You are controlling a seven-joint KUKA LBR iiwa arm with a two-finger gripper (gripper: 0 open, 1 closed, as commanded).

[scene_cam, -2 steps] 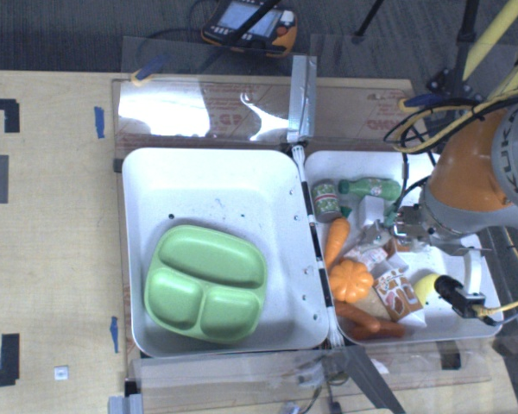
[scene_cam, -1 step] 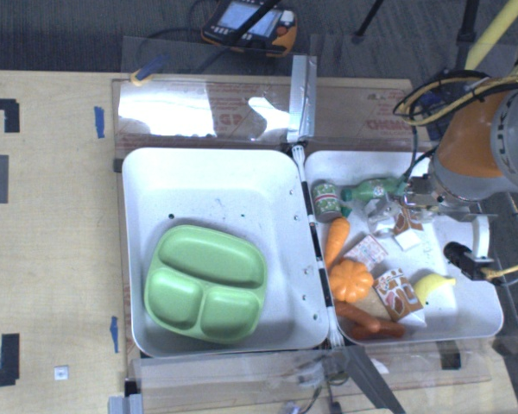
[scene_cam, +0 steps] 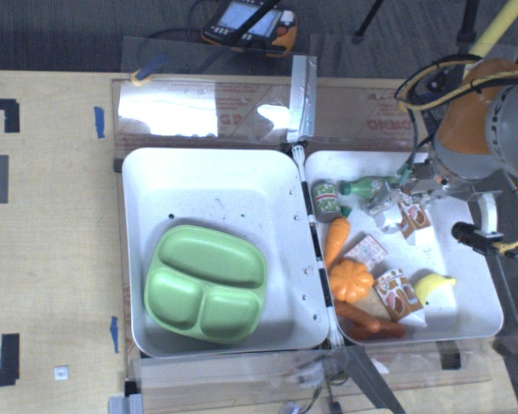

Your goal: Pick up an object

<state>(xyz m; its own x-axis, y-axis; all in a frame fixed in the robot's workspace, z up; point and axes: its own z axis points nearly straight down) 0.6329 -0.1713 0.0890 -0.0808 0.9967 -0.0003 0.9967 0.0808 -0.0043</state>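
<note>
From my screen, the arm (scene_cam: 479,119) hangs over the right bin's (scene_cam: 479,317) far right corner, and I cannot tell how its jaws stand. Beneath it, the right bin holds a green bottle (scene_cam: 367,186), carrot (scene_cam: 336,238), small pumpkin (scene_cam: 350,281) and lemon (scene_cam: 433,288). The left bin (scene_cam: 155,179) holds a green divided tray (scene_cam: 207,285).

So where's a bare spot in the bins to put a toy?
The left bin has bare floor above and right of the green tray. The right bin is crowded: carrot, pumpkin and packets fill it, leaving a small patch by its right wall.
</note>
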